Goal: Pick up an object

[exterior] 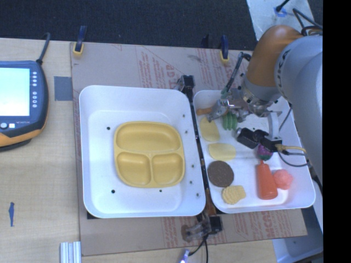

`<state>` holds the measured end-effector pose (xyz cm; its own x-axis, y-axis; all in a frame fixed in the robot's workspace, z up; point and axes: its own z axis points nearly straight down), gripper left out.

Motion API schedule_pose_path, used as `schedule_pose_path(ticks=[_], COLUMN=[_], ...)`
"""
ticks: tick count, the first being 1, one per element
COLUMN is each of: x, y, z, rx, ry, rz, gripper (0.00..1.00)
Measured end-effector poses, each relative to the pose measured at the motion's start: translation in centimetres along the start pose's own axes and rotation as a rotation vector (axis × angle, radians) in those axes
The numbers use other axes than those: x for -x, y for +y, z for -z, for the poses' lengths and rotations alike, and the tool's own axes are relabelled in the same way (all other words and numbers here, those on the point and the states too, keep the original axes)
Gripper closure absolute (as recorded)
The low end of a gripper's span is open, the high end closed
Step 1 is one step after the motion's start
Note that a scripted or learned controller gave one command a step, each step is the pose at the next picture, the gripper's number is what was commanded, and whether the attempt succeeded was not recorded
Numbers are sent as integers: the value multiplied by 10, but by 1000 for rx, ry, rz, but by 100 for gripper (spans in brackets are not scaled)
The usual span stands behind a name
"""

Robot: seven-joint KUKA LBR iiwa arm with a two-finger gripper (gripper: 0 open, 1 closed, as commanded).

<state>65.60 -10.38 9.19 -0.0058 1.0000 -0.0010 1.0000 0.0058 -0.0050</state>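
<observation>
Pincer (229, 113) low over the far end of the right bin (299, 204), arm (285, 53) reaching in from the right; whether it is wide or narrow, cannot tell. Green piece (229, 121) touching or just under its tip. Pale disc (209, 129) just left and nearer. Yellow slab (221, 150), brown disc (220, 173) and waffle (233, 194) nearer the camera. Orange carrot (266, 181) and pink ball (282, 178) nearer, to the right. Left bin (93, 201), well left, bears a yellow tray (149, 152).

One fixed camera looks down at a slant from above the pale wooden desk (38, 190), taking in both shallow white plastic bins (98, 201) from moderate height.
</observation>
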Motion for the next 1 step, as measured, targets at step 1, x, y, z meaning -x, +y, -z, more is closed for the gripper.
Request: schedule_pose_path(ticks=[1], x=[1], y=[-1], z=[9], rx=[-6], ry=[1], rz=[1], gripper=[100])
